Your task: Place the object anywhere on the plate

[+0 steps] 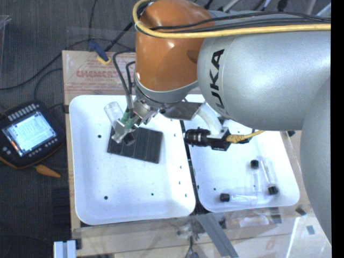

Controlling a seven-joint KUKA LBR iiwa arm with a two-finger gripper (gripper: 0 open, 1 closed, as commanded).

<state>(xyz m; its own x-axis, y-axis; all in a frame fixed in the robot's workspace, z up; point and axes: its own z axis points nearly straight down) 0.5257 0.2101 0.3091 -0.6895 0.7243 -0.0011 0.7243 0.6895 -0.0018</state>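
While the gripper (124,129) hovers over the dark plate (141,145), seemingly clasping a clear vial (114,112), release looks next, though its grip is unclear.

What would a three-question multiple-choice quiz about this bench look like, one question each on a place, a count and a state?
1. Where does the dark ribbed square plate lie?
A. left white bin
B. right white bin
C. floor

2. How many clear plastic tubes with black caps lie in the right bin?
A. none
B. two
C. five

3. How does the clear tube beside the hand stand?
A. tilted
B. flat in the right bin
C. under the plate

Answers:
1 A: the plate rests in the left bin.
2 B: two tubes.
3 A: the tube leans beside the hand.
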